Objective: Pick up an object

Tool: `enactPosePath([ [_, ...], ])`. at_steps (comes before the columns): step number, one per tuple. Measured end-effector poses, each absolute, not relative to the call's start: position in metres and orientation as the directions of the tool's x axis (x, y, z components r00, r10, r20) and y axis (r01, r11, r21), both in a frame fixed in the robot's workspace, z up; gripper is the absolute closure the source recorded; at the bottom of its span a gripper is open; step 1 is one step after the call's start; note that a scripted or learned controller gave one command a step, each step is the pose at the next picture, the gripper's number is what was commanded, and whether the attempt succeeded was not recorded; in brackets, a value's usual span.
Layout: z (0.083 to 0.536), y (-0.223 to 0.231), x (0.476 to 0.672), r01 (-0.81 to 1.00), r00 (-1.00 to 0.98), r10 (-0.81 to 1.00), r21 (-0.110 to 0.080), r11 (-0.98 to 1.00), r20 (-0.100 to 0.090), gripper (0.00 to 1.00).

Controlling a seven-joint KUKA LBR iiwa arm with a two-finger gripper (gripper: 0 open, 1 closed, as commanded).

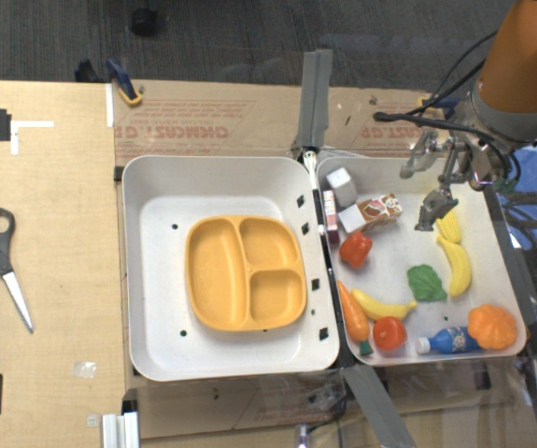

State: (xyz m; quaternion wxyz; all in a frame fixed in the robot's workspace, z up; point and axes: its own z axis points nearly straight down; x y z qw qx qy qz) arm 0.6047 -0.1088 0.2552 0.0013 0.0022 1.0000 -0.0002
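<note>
The right bin (492, 215) holds several toy foods. Among them are a yellow banana (455, 255), a green leaf piece (426, 282), a red tomato (355, 248), a small brown carton (377, 211) and a grey-white block (341, 187). Along the front lie a second banana (383, 303), a carrot (353, 314), another tomato (389, 333), a blue bottle (447, 342) and an orange pumpkin (491, 327). My gripper (439, 197) hangs over the bin's back right part, just above the top end of the banana. It is open with nothing between its fingers.
The left bin (147, 250) holds an orange divided plate (246, 273). A grey hinge strip (315, 101) runs up between the bins. Scissors (5, 259) lie on the wooden bench at far left. Cables hang beside the arm at upper right.
</note>
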Motion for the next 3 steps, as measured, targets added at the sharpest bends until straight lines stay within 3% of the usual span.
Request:
enactPosePath([
  [1, 0.103, -0.151, 0.586, 0.101, -0.995, 0.101, 0.0, 0.995, -0.002, 0.0],
  [2, 0.093, -0.222, 0.53, -0.066, -0.998, -0.066, -0.001, 0.998, -0.004, 0.0],
  [3, 0.104, -0.221, 0.532, -0.068, -0.998, -0.068, -0.004, 0.998, -0.009, 1.0],
])
